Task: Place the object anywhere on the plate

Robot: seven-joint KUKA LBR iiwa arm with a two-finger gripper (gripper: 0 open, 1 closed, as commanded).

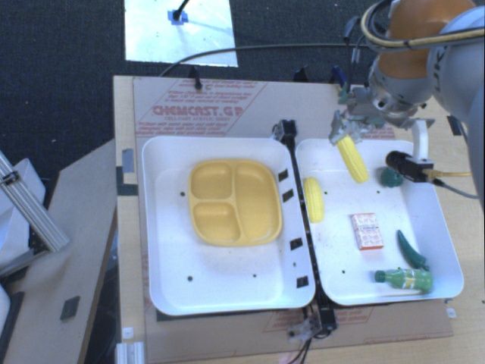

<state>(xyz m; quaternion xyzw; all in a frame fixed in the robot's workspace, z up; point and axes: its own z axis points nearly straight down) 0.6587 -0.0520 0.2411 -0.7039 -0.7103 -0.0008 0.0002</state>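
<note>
The claw [347, 132] hung over the far left corner of the right bin [443, 226], and a corn cob [352, 158] slanted down and to the right from between its fingers, its upper end clamped there and the rest of it clear in the air above the bin floor. The fingers were closed in only as far as the cob's width allowed. So the pick looked done and the carry was the step in hand: the cob was lifted but sat on the wrong side of the divider, and the yellow plate [231, 202] in the left bin [163, 203] had nothing on it. What remained, by that reading, was the move across to the left, the lowering over one of the plate's compartments and the release. A second corn cob [313, 199] lay against the right bin's left wall, with a small red-and-white box [366, 231], a dark green pepper [411, 249] and a green bottle [405, 279] farther toward the near right corner, all resting on the bin floor above the surface [208, 101].
</note>
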